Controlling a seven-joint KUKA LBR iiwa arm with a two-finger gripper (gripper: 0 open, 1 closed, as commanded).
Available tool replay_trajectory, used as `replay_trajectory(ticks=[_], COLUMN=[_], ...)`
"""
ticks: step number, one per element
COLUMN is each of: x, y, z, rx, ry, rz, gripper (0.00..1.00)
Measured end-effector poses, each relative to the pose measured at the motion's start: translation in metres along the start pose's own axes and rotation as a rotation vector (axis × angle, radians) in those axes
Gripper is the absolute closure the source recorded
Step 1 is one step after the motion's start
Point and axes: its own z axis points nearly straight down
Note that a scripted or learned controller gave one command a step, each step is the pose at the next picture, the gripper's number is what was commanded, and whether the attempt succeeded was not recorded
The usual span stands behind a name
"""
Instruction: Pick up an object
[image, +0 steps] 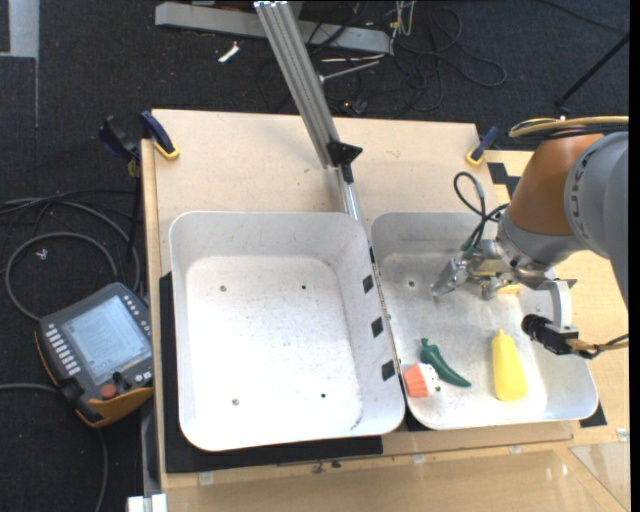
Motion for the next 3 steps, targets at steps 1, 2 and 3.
replay_trajectory(ticks=[1,2,3], x=[0.0,0.003,-0.005], y=[0.002,0.003,0.003], z=[-0.014,-0.057,-0.119], rx=[-0.007,-0.01,-0.013], ry=[-0.001,-0.002,-0.004], rz=[0.001,-0.002,-0.001], gripper=[1.0,1.0,1.0])
